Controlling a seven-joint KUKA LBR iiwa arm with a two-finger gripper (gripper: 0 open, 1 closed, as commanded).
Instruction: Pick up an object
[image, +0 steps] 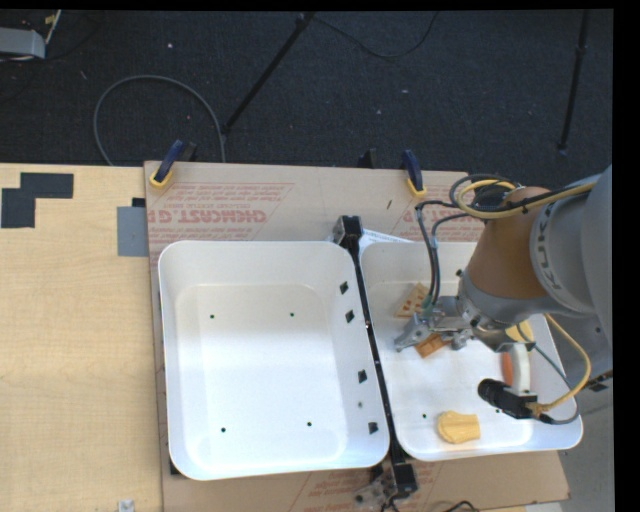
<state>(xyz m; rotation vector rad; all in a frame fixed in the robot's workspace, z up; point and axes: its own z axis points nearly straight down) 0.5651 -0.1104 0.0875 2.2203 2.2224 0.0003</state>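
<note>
The grey arm's gripper (428, 335) sits low in the right-hand shallow white bin (560, 440), its metal fingers (408, 338) closing around a small orange-brown block (430, 346); I can't tell whether they truly pinch it. If they only clip its edge, I'd expect it to slip out on the lift. A rounded yellow sponge-like lump (458, 428) lies toward the bin's 6 o'clock and an orange-and-white stick (514, 366) toward 3 o'clock. The left-hand white bin (175, 350) holds nothing I can make out.

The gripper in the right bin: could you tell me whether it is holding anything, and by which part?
It cannot be told. The gripper is low over a small orange-brown piece in the right bin, but no hold on it is visible.
</note>
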